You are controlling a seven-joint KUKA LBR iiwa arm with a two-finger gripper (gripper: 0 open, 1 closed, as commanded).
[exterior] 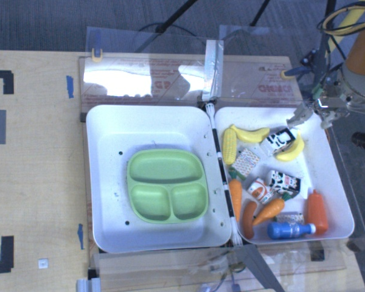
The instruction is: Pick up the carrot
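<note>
Hovering over the far right corner of the right bin (pixel 337 181), my gripper (pixel 311 115) carries nothing, and whether it stands apart or together I cannot tell from this slant. It is well apart from the carrot (pixel 269 210), which lies near the bin's front edge, tilted, its tip pointing toward the front left.

I judge that I am in the approach step: nothing is grasped yet. The next move calls for travelling toward the front of the bin and coming down squarely over the carrot, lined up across its narrow width.

That will be tight. Measured from the carrot: an orange stick-like piece (pixel 235 198) lies to its left by the bin's left wall, a reddish piece (pixel 248 219) touches it at front left, a blue bottle (pixel 290 229) lies just in front, an orange-red bottle (pixel 316 212) stands to its right, and a black-and-white carton (pixel 284 183) sits just behind.

Several orange things crowd here, so telling the true carrot from its neighbours is hard. The wrist above my gripper runs out of the camera view, and cables blur its outline.
</note>
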